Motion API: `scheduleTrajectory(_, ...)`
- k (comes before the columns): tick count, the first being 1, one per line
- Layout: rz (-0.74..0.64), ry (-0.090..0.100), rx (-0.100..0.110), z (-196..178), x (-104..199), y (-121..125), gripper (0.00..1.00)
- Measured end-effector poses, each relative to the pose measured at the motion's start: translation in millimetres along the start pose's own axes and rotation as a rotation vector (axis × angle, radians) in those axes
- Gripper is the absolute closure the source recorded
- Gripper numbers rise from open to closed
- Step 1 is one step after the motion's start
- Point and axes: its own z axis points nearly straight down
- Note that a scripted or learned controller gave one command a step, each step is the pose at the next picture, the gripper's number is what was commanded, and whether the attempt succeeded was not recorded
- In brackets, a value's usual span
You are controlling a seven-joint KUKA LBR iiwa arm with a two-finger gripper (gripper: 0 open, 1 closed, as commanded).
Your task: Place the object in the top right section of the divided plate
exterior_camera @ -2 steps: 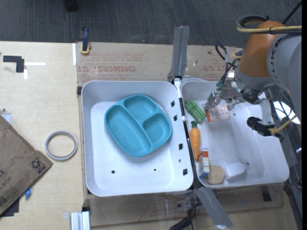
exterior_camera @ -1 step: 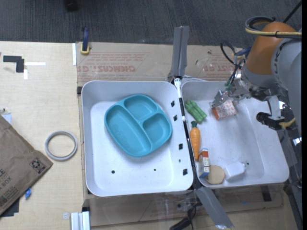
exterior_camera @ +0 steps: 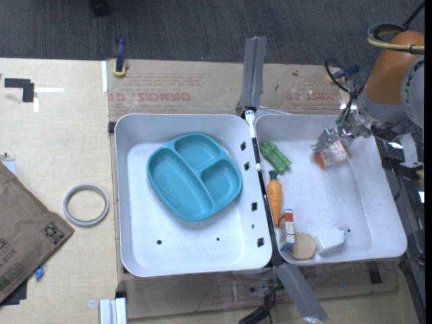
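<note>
We see two white bins side by side: the left bin bears one blue divided plate, tilted on the floor so that its three sections lie open to a drop from above. The right bin serves as the stock, with loose items strewn along its left wall and lower edge: one green vegetable, one carrot, one small carton, one tan round piece and one white block. The arm reaches in over the right bin's upper corner. At its end the gripper pinches a reddish packet, seemingly lifted clear of the floor, well apart from the plate.
</note>
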Motion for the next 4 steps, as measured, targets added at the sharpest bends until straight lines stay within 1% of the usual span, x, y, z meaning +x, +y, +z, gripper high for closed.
scheduleTrajectory(1,-0.167,0.009,0.002,-1.5,-18.0,-2.9,1.00)
scheduleTrajectory(2,-0.391,0.007,0.002,-0.1,-20.1,-4.3,1.00)
scheduleTrajectory(3,-0.520,0.005,0.001,0.5,-20.6,-4.6,1.00)
scheduleTrajectory(4,-0.713,0.001,-0.001,0.2,-20.2,-7.3,1.00)
